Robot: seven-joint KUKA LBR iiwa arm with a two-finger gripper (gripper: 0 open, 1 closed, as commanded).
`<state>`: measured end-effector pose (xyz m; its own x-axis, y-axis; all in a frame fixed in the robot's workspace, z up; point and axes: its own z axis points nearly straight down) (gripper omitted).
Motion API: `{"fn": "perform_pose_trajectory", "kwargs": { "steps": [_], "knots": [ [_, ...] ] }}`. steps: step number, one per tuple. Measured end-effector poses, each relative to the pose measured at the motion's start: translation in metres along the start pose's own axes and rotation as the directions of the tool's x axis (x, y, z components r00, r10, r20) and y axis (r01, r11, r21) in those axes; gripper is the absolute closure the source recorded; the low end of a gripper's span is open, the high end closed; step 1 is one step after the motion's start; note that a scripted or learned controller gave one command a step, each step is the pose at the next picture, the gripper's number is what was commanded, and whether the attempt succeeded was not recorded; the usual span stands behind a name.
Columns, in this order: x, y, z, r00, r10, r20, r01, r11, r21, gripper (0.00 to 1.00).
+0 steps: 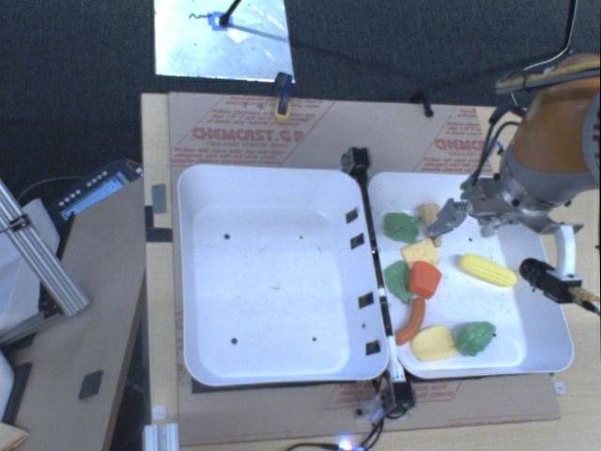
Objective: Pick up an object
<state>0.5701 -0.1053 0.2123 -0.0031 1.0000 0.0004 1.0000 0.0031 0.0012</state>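
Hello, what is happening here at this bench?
A grey and orange robot arm reaches over the right bin, which holds toy food: a corn cob, a red block, green pieces and others. Its pincer hangs near the bin's far side. Nothing is visibly held. The left bin sits beside it.

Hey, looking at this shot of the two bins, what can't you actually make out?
- Hand, camera view: small and blurred, so open or shut is unclear.
- Tan item in the right bin: partly hidden by the hand, too small to identify.
- Arm: cut off by the right edge.
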Motion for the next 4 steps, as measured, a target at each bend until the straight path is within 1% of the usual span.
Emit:
{"fn": "perform_pose_trajectory", "kwargs": {
  "steps": [1,2,3,4],
  "knots": [
    [0.007,-0.01,0.132,1.0,0.002,-0.001,-0.002,1.0,0.009,0.0],
    [0.006,-0.006,0.114,1.0,0.001,0.0,-0.001,1.0,-0.002,1.0],
    [0.099,0.035,0.022,1.0,-0.011,-0.003,0.011,1.0,-0.012,1.0],
    [0.084,-0.032,0.028,1.0,0.003,0.0,-0.003,1.0,0.004,1.0]
  ]
}}
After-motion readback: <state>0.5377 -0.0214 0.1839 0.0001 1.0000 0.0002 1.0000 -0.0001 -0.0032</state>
